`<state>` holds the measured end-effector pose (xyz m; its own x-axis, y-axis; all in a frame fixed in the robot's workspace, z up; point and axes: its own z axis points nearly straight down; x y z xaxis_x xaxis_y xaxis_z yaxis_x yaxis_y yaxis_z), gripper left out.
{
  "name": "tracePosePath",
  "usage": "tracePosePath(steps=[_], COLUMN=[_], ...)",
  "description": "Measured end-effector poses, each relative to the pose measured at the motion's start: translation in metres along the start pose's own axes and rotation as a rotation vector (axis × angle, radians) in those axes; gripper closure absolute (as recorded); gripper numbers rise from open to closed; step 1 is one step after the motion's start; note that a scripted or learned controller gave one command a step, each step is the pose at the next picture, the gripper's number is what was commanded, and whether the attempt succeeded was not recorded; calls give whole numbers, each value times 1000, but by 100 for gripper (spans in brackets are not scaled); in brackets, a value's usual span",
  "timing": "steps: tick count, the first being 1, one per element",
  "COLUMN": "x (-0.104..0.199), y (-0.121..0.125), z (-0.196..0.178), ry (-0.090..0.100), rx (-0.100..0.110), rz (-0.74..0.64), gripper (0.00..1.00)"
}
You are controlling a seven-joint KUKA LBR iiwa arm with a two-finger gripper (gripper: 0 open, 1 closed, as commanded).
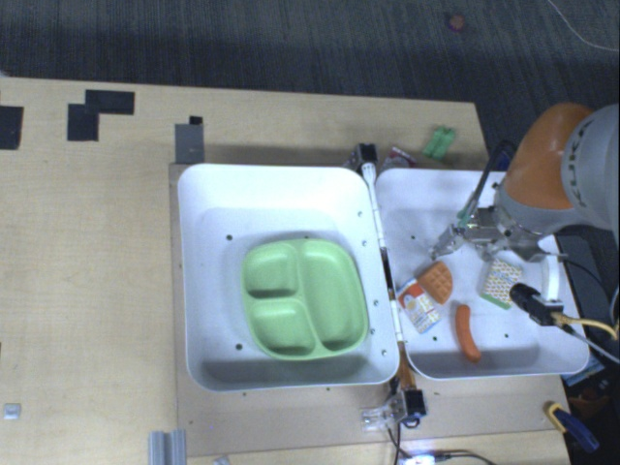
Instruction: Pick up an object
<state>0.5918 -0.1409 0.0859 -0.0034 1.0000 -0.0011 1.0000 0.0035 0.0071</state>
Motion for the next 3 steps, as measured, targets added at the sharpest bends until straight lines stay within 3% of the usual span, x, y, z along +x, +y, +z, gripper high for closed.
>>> tracePosePath(steps=[1,2,3], x=[1,-62,-61], y=[2,13,14], z=[-12,-17,-16], ry=[-1,-1,0], rx=[-7,3,2], rz=[-1,2,1], gripper=[100,100,0])
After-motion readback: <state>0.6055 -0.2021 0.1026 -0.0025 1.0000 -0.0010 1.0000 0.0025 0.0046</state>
